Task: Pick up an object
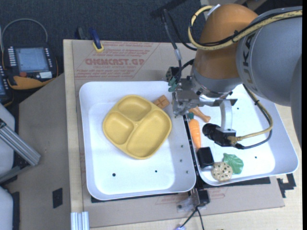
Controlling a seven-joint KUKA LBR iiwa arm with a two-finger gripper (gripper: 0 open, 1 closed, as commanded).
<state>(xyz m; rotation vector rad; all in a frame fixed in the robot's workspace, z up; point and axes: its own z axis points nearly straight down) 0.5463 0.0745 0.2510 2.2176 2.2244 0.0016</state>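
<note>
Looking down from the fixed camera, found the gripper (183, 101) low over the far end of the wall shared by the left bin (87, 143) and the right bin (284, 153). Could not tell whether released or clenched, since the wrist hid the tip; saw nothing held.

Judged the step as the approach, with no grasp yet made. Counted the likeliest targets as those closest: a brown waffle piece (162, 101) just left of the gripper in the left bin, and a carrot (194, 132) just nearer, lying along the wall in the right bin. Called next for settling over one of them, descending squarely and closing.

Noted tight room: the wall ran right beside both pieces, and a yellow divided plate (136, 126) sat close to the waffle piece. Saw a black block (205, 156), a cookie (221, 171) and a green leafy toy (234, 162) bunched nearer in the right bin, with bare floor to their right.
</note>
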